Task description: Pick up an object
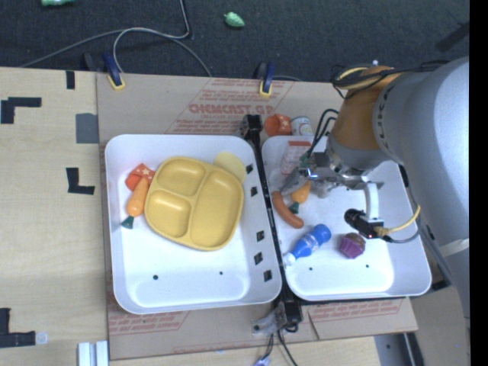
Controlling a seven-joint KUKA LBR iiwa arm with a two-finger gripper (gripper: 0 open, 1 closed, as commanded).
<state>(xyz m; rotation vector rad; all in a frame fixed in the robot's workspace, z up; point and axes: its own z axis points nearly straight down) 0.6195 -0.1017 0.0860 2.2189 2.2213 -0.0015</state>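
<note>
Nearest me in the right bin lies the blue bottle: light, stiff, slick, best gripped across its middle, I judge. Farther back the gripper hovers above a hot dog; I cannot tell how its jaws stand.

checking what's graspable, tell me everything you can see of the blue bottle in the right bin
The blue bottle is small, looks like plastic, and has a blue body with a white cap end. It lies on its side on the floor of the right bin, slanted, cap toward the lower left near the divider between the bins. The purple object sits to its right, apart from it. The orange sausage-shaped toy lies just above it, also apart. The gripper is higher in the bin, not touching the bottle.
</note>
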